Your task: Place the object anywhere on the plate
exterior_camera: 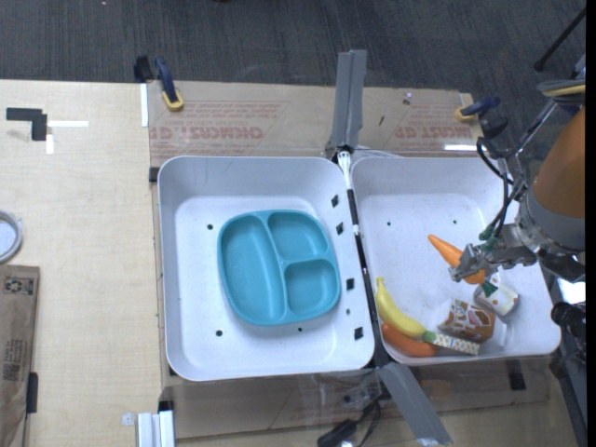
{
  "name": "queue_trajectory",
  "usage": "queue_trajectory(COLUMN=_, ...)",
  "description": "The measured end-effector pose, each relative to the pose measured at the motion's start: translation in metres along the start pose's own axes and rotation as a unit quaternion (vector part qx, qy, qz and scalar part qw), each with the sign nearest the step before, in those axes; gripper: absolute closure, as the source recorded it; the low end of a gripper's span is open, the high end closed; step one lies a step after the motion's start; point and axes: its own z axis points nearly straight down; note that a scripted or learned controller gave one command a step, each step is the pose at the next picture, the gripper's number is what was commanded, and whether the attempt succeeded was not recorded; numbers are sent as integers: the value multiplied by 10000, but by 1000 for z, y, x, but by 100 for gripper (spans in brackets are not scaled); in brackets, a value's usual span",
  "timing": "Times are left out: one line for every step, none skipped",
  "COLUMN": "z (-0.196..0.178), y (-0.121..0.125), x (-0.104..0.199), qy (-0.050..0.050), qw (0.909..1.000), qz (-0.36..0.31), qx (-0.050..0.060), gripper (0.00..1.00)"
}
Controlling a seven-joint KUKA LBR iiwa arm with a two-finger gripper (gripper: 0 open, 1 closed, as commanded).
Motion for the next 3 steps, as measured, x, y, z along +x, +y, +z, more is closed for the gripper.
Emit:
queue_trajectory(z=29, y=71, x=86, qy=-7, qw=9990, qz=449, qx=-20, gripper=100)
queue_trajectory(z=29, y=81, x=189, qy=-14, qw=10000, qz=-39, qx=-20, gripper=100)
queue_trajectory(z=29, y=81, x=189, qy=-17, qw=10000, qz=-38, qx=-19, gripper=0)
